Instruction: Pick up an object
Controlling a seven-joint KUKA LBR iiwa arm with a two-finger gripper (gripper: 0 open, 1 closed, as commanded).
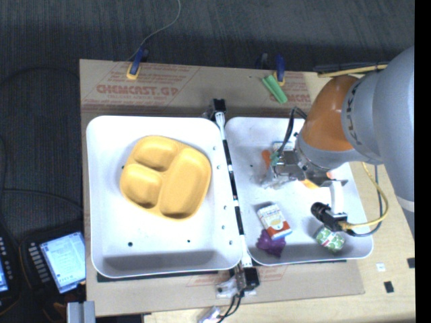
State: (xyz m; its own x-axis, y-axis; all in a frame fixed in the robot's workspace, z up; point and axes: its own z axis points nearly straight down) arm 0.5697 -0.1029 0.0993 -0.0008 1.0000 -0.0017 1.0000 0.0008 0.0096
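Nearest the camera, along the front wall of the right bin (250, 195), lay a crumpled purple thing (271, 245) and, well to its right, a small green-and-white thing (330, 239); just behind the purple one, touching it, sat one small carton (273, 221), yellow and white with a red base, its print too small to read; farther back lay one small orange piece (267, 157), which made four loose things in that bin; my gripper (279, 168) was low over the bin floor just beside the orange piece, and whether it was released or clenched I could not tell; nothing was visibly in its grasp; the left bin (111, 244) held a single big yellow lump (166, 175), smooth, with three rounded lobes; behind the two bins the brown board (202, 86) read "CHEMCAST GP" in red; two blue clips (137, 62) gripped its far edge, and one green stick (275, 88) lay on it.
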